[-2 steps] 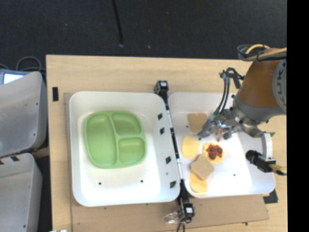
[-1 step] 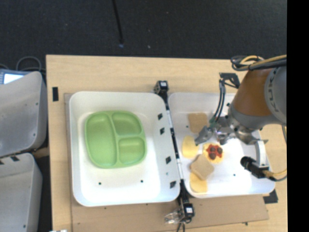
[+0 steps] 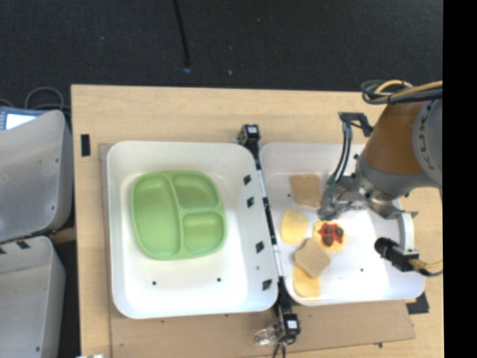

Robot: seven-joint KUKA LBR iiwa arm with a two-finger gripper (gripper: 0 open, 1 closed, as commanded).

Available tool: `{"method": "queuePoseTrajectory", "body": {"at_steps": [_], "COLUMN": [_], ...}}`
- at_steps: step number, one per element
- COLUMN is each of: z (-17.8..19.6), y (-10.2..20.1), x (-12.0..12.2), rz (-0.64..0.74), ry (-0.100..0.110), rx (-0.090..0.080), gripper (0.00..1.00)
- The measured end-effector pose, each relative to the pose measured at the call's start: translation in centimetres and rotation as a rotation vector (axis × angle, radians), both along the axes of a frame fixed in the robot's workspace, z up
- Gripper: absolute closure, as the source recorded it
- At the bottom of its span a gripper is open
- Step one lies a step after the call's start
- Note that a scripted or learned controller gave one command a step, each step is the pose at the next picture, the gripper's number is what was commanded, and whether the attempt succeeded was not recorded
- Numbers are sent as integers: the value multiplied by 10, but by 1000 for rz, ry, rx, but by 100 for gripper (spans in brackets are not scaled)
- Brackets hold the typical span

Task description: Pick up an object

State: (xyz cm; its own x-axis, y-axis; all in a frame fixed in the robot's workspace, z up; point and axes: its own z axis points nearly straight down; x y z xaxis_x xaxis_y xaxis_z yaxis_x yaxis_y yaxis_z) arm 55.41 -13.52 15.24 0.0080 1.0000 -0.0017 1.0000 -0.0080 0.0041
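Observation:
In the right bin (image 3: 350, 286) lie several food pieces: a tan toast slice (image 3: 305, 189), a yellow piece (image 3: 294, 226), a small round piece with red and dark topping (image 3: 331, 235), a beige bread piece (image 3: 311, 259) and another yellow piece (image 3: 306, 283). My gripper (image 3: 330, 209) hangs low over the bin, just above the red-topped piece and right of the toast slice. Nothing shows between its fingers.
The left bin (image 3: 127, 274) holds a green divided plate (image 3: 179, 215). A black-clipped divider (image 3: 264, 215) separates the two bins. The arm's grey and orange body (image 3: 395, 151) covers the right bin's upper right part. Wooden bench surface surrounds both bins.

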Motion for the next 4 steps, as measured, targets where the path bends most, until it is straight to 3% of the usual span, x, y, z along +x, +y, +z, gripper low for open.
{"method": "queuePoseTrajectory", "body": {"at_steps": [1, 3, 4], "z": [62, 133, 117], "y": [-8, -14, 44], "x": [-1, 1, 12], "rz": [0, 10, 14], "ry": [-3, 0, 3], "rx": [-1, 0, 2], "gripper": [100, 100, 100]}}
